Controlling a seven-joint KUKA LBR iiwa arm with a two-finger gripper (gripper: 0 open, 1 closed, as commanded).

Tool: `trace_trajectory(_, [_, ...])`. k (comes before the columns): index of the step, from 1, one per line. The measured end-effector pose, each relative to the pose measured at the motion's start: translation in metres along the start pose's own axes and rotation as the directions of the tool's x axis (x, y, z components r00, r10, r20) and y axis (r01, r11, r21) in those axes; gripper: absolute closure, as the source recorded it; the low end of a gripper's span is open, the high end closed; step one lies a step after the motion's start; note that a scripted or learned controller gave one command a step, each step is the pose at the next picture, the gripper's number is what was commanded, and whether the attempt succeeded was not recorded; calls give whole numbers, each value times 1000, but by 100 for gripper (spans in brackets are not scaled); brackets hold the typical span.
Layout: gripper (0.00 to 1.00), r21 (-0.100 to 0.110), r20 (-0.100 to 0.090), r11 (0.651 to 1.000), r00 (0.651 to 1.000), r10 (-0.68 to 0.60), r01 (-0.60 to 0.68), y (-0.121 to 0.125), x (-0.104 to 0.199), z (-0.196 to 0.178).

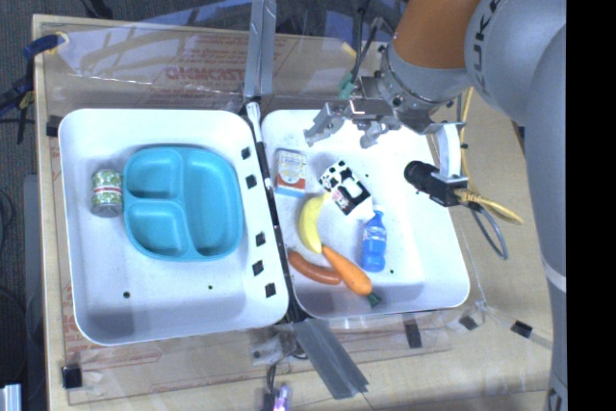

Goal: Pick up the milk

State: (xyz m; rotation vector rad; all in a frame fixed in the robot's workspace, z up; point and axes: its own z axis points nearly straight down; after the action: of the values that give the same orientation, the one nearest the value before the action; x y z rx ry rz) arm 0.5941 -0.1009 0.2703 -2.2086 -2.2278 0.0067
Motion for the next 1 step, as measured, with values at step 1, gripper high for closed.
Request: trace_trajectory(1, [0,1,-1,971,971,237,-237,-44,-67,145])
